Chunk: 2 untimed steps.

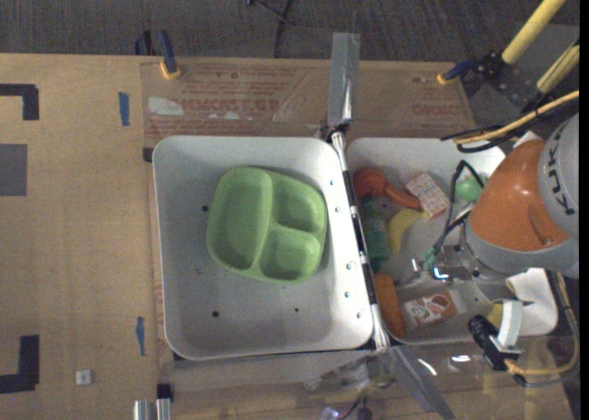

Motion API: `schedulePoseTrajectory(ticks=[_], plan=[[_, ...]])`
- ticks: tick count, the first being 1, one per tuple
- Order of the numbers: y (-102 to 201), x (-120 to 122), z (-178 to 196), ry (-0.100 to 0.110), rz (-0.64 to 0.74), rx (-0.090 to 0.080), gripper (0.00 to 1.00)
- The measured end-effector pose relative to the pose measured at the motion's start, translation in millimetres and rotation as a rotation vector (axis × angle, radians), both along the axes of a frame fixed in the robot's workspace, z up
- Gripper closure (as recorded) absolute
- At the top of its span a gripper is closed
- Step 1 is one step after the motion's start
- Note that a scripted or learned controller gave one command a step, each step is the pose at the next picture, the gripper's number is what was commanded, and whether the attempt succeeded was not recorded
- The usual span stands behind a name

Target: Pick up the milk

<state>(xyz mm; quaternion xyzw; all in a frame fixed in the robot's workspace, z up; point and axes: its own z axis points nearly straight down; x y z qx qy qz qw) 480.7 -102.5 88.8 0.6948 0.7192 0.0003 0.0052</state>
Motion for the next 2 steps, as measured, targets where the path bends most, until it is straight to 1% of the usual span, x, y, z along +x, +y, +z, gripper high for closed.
schedulePoseTrajectory(ticks=[1,2], plan=[[52.2,9.7,95.6,0.008,0.056,0.007,0.0],[0.3,5.8,70.0,0.01,0.225,0.006,0.0]])
